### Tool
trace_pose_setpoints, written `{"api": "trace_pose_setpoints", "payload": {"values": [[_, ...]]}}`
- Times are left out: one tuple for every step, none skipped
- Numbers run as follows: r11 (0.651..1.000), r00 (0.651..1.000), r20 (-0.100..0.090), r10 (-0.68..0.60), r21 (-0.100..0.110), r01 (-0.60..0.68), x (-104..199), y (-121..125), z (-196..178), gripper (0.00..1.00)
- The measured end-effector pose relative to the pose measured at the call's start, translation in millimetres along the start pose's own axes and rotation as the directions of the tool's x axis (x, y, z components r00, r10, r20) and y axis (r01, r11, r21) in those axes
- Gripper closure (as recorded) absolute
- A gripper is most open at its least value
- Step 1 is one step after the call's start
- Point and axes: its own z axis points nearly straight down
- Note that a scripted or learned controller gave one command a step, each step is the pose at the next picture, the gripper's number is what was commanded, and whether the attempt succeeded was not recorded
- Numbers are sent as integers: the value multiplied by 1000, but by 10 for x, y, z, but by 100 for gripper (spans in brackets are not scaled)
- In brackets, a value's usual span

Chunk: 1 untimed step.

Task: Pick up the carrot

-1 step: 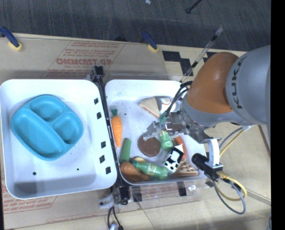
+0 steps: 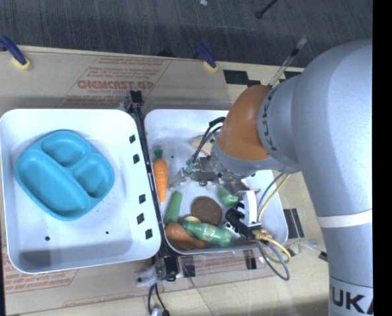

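Observation:
The carrot (image 2: 160, 178), orange with a small green top, lies lengthwise against the left wall of the right bin (image 2: 176, 125). My gripper (image 2: 197, 170) hangs low over the middle of that bin, a short way to the right of the carrot and apart from it. The wrist and its orange band cover much of the bin's right half. Nothing shows between the gripper and the carrot.
Toy foods crowd the right bin's near end: a green cucumber (image 2: 174, 206), a brown round patty (image 2: 207, 209), a green bottle-like piece (image 2: 210, 233), a brown bread piece (image 2: 180, 234) and a small green item (image 2: 229, 197). A blue divided plate (image 2: 64, 173) lies in the left bin (image 2: 64, 252).

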Motion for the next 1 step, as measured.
{"api": "trace_pose_setpoints", "payload": {"values": [[987, 987, 0, 162, 0, -162, 40, 371, -15, 0]]}}
